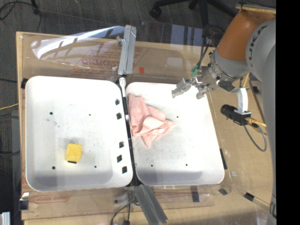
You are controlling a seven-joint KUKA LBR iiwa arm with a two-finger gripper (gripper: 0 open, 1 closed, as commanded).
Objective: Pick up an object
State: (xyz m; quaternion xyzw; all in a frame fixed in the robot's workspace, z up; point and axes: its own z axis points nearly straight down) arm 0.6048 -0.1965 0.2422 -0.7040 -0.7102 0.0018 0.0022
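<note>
A crumpled pink cloth point(146, 119) lies in the right bin point(197, 168), against its left wall. A small yellow block point(73, 152) sits in the left bin point(56, 97), toward its front. My gripper point(191, 89) hovers over the back of the right bin, up and to the right of the cloth and apart from it. Its two fingers are spread open with nothing between them.
A metal divider bar point(125, 55) runs back from between the bins. Clear plastic sheeting point(84, 46) covers the bench behind the left bin. The arm's orange band point(239, 32) rises at the upper right. Both bin floors have wide bare areas.
</note>
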